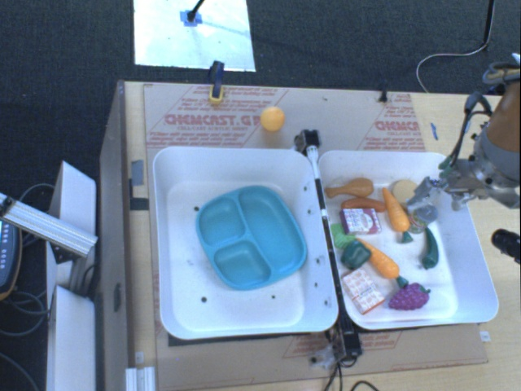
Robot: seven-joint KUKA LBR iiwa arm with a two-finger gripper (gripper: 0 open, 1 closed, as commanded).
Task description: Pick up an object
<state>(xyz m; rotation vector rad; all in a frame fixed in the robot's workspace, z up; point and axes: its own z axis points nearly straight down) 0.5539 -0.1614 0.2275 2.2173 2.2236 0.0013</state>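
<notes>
Dark carpet is surrounding the table (244,108), whose brown protective sheet is carrying two white bins side by side. From the one overhead camera we are seeing the left bin (179,186) holding a blue divided plate (251,236), lying flat near its middle. An orange ball (273,119) is sitting on the table just behind the bins.

The right bin (472,275) is holding the toy food we could pick from: a drumstick (352,189) at the back, a pale round piece (403,191) beside it, an upright carrot (396,210), a small red packet (361,221), a green piece (355,255), a second carrot (381,261) lying slantwise, a dark green pepper (429,249), a red-and-white box (363,290) and purple grapes (409,297) at the front.

The arm is reaching in from the right, and its end effector (425,194) is hanging over the right bin's back part, just beside the upright carrot. We cannot tell whether it is released or clenched, and nothing is visibly caught in it.
</notes>
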